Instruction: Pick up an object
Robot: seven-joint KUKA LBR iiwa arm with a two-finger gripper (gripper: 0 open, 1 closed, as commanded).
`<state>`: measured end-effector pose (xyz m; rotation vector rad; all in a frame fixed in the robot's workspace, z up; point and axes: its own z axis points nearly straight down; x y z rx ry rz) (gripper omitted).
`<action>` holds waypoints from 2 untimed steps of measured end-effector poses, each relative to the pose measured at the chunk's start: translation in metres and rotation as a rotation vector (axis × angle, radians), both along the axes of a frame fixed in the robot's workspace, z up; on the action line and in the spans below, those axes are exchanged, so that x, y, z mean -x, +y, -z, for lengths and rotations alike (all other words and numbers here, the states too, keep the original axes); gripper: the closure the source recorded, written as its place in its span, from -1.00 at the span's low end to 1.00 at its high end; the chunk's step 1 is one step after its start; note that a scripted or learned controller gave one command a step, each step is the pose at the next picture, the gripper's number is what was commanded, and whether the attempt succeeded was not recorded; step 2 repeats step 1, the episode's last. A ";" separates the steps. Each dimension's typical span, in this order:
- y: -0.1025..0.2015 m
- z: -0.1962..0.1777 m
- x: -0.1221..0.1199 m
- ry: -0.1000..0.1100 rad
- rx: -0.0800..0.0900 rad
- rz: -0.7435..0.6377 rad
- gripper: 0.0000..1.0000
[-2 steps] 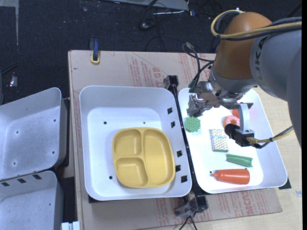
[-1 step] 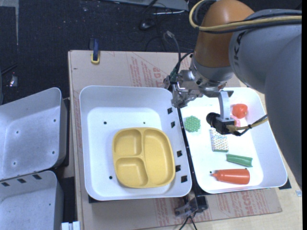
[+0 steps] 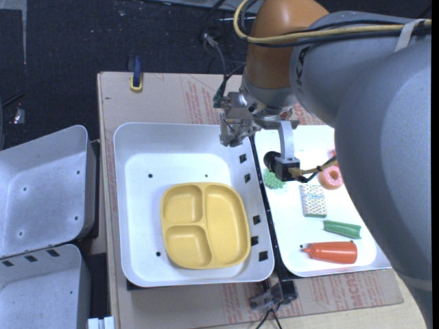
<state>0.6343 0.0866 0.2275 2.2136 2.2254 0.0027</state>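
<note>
My gripper point(image 3: 234, 133) hangs over the far right corner of the left bin point(image 3: 130, 184), close to the wall between the two bins. A yellow three-part plate point(image 3: 204, 225) lies in the middle of that bin, well in front of the gripper. The right bin point(image 3: 302, 266) holds a small green piece point(image 3: 274, 179), a pink donut point(image 3: 332, 177), a speckled white block point(image 3: 313, 200), a long green item point(image 3: 341, 229) and an orange-red carrot-like item point(image 3: 330, 252). The arm covers the far and right parts of that bin.
Both bins rest on a cardboard sheet point(image 3: 171, 94) with a blue and yellow clamp point(image 3: 136, 75) at its far left corner. Grey trays point(image 3: 41, 184) stand to the left of the bench. A black part with a white strap point(image 3: 282, 157) hangs near the green piece.
</note>
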 end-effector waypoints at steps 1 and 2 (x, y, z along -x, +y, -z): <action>-0.002 -0.001 0.001 0.002 0.000 0.002 -1.00; -0.002 -0.001 0.001 0.002 0.000 0.002 -1.00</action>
